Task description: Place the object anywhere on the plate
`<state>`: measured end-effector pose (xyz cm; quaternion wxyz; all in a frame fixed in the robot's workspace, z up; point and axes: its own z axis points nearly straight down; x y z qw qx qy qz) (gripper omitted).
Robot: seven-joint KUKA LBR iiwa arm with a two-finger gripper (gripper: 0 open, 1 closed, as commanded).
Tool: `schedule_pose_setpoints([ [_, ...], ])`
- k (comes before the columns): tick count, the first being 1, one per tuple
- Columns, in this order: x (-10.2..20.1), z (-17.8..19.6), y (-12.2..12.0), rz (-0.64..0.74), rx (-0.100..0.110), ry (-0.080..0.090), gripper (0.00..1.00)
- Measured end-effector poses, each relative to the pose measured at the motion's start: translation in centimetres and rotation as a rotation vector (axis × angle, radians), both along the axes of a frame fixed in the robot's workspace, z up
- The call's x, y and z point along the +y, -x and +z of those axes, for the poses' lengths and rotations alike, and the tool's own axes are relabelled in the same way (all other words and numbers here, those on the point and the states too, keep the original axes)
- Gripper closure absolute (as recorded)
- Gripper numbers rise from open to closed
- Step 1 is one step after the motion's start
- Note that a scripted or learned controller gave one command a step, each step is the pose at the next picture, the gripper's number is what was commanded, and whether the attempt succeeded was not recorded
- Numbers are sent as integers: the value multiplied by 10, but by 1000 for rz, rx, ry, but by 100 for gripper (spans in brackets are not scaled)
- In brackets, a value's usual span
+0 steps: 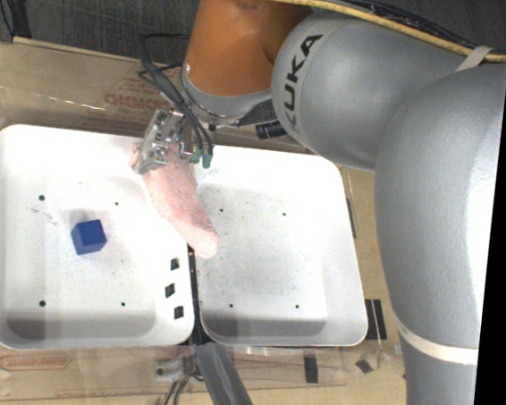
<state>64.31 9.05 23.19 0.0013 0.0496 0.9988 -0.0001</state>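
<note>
In the camera view you see the left bin holding a blue cube. A pink cloth-like object hangs across the divide toward the right bin, its top clamped in the gripper. The arm reads "KUKA".

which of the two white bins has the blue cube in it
The left shallow white bin: the small blue cube sits on its floor. The right shallow white bin holds no cube.

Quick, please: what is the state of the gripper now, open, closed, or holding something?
Gripper: closed on the pink object, which hangs below it.
</note>
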Motion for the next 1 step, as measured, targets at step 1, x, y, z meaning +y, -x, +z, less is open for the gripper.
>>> schedule_pose_setpoints([
  [1, 0, 0, 0, 0, 0, 0, 0],
])
